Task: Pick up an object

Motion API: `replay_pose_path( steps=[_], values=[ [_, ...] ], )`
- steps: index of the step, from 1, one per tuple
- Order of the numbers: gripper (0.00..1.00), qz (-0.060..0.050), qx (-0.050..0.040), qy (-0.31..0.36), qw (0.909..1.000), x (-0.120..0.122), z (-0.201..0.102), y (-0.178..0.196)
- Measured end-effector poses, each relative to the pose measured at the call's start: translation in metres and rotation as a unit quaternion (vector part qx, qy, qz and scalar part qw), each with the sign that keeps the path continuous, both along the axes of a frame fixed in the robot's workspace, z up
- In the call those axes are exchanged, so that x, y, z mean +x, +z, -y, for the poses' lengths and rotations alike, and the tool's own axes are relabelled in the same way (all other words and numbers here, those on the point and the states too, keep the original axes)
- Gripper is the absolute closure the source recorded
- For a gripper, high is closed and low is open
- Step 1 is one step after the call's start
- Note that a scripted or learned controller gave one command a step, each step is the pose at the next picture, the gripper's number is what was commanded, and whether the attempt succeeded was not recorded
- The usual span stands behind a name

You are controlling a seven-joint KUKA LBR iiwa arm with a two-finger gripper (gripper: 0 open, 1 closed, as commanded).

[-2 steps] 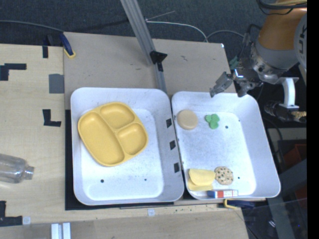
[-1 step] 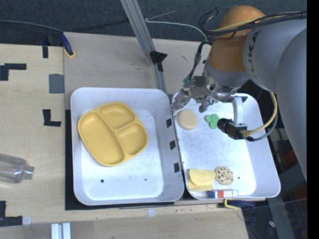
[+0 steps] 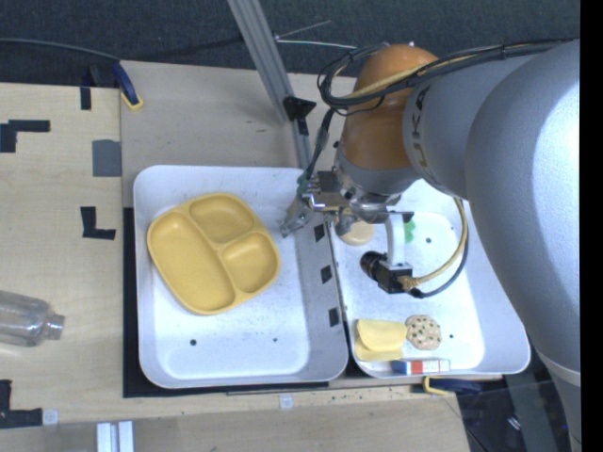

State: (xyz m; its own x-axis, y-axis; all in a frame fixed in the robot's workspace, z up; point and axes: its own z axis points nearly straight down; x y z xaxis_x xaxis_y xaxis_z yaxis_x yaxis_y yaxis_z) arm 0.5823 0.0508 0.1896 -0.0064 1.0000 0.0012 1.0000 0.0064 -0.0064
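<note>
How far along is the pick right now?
Nothing looks picked yet. The gripper sits low over the right bin, by a small round beige object. The yellow block and cookie lie untouched. Grasping and lifting remain.

the grey arm point(image 3: 509, 158) reaches in from the right, its orange band point(image 3: 382, 102) sitting just above the wrist. the wrist points straight down, and the gripper point(image 3: 363, 229) hangs below it. a black cable loops over the orange band, and an orange hose curves beside the gripper.
</note>
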Motion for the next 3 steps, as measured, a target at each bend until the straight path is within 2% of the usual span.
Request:
replay_pose_path(
  steps=[1, 2, 3],
  values=[
    [1.00, 0.002, -0.0001, -0.001, 1.0000, 0.001, 0.003, 0.012],
    [1.00, 0.000, -0.0011, -0.003, 1.0000, -0.035, -0.007, -0.002],
    [1.00, 0.001, -0.0014, -0.003, 1.0000, -0.055, 0.000, -0.001]
  ],
)
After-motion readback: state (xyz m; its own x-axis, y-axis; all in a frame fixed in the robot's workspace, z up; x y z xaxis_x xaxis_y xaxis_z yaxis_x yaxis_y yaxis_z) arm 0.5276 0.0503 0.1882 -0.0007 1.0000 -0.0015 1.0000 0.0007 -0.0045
